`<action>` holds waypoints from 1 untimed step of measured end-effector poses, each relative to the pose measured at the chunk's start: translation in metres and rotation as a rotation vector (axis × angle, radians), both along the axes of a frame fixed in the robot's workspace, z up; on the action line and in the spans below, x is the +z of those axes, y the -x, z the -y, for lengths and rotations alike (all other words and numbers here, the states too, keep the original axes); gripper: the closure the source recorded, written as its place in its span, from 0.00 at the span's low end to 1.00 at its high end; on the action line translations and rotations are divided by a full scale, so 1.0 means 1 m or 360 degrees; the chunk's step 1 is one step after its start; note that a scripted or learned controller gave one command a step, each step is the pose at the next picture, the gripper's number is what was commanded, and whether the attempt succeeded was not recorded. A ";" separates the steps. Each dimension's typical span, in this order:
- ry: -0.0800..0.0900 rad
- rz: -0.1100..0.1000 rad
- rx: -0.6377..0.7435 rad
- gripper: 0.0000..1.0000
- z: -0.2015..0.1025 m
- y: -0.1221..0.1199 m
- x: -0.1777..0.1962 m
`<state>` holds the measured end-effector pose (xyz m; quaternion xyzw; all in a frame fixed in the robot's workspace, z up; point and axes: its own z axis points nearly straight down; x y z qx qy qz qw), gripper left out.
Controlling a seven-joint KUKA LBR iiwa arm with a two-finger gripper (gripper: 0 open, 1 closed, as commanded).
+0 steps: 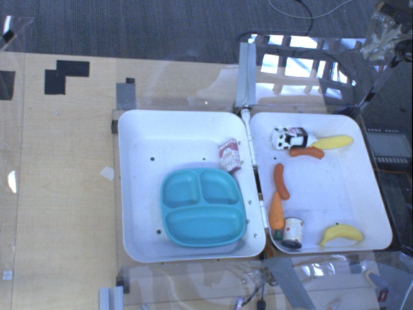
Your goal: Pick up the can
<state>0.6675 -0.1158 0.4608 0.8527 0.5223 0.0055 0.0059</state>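
1. A red-and-white metal can [229, 155] lay in the left white bin [139, 173], by its right edge.
2. The gripper [386, 34] hung beyond the bench's far right corner; whether spread or pressed together, I could not tell.
3. Judging by this, approach, grasp and lift all remained.

my arm's metal end [392, 24]: cut off by the top right corner, too blurred to read | small red-and-white can [230, 155]: label print too small to make out | short white-labelled tin with dark end [293, 232]: label unreadable, its base merging into the white right-hand bin's [374, 192] shadowed front rim
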 end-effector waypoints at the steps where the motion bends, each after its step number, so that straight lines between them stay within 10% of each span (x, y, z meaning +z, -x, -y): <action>1: 0.0003 0.0007 0.0014 1.00 -0.002 -0.001 0.012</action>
